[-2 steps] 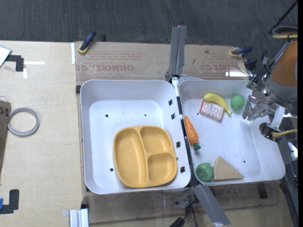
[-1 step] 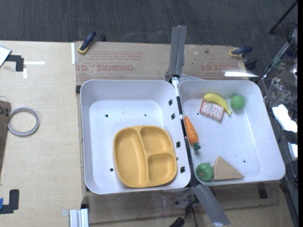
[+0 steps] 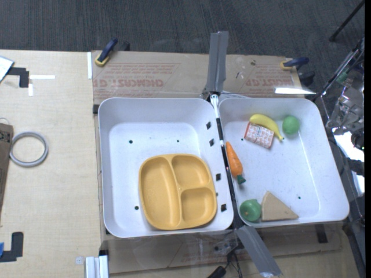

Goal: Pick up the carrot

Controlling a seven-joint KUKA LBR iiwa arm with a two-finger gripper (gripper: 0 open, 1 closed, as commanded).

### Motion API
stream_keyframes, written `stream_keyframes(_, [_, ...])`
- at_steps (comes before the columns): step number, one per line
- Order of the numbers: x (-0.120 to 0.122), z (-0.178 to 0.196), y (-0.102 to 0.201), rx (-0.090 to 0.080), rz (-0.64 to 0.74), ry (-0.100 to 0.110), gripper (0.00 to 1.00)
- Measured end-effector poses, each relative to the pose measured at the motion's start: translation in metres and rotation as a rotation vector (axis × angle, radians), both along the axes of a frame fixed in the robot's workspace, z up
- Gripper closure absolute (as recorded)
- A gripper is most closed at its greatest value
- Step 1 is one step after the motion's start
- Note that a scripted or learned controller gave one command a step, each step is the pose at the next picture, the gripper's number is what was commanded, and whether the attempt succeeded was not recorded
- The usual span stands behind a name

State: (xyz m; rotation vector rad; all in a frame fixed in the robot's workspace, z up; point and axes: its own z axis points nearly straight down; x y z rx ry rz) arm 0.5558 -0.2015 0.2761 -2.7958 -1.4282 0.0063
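end effector sits at the far right of the view, outside the right bin's right rim, over dark clutter; it is blurred and partly cut off, so whether it is wide, narrow or holding anything cannot be told. carrot lies in the right bin, close along its left wall just beside the seam between the two bins, orange body toward the far side, green stub toward the near side; nothing touches it. same bin, far part: banana with a red-and-white packet touching its near side, and a green ball just right of the banana. near left corner of that bin: a green apple touching a tan wedge on its right. carrot is well apart from the end effector, with the width of the bin between them. left bin holds a yellow three-compartment plate in its near half. both bins rest on cardboard held by blue clamps at the far edge. a tape roll lies on the surface to the left.
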Motion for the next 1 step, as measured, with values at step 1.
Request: stream_keyframes(1, [-0.0139, -0.1473, -0.0022, 0.0, -0.228, 0.0, 1.0])
